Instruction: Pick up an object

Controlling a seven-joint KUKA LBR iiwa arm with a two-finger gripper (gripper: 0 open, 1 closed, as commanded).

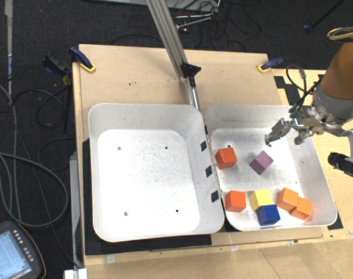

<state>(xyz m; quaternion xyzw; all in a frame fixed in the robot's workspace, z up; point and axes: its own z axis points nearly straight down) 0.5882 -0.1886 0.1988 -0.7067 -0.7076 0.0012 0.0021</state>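
Gripper (288, 131) spread, holding nothing, above right white bin (317, 173) | target: small purple cube (261, 162), below-left of fingers, apart from neighbours | judged light, rigid, smooth | grasp across opposite flat faces

The arm (338, 92) consists of a rounded orange band above a grey cylindrical wrist section. A black cable loops along its left side. The gripper (286, 133) is a metallic grey assembly with two slender dark-tipped fingers (275, 135).
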